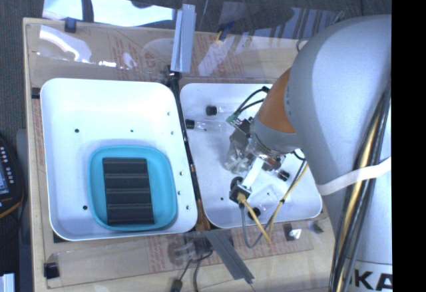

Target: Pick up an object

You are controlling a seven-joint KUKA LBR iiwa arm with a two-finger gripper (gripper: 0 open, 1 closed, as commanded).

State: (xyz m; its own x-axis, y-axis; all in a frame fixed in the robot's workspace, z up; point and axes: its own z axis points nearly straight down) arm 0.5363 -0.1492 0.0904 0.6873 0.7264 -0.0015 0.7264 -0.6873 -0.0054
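The left bin [60,111] holds a light blue tray [100,171] with a dark ribbed block [128,191] lying in it. My gripper [236,154] is low over the middle of the right bin [213,204], below the orange band [276,114] of the arm. A small clear object [205,126] and a small black piece [212,111] lie on the bin floor to the gripper's upper left, apart from it. Something clear and glassy [231,164] sits right at the gripper's tip; whether it is gripped is hidden.
The grey arm [346,104] covers the right bin's right half. Cables with a black plug [237,189] and a yellow wire [256,217] hang off the wrist near the bin's front wall. A metal divider [182,38] stands behind the bins.
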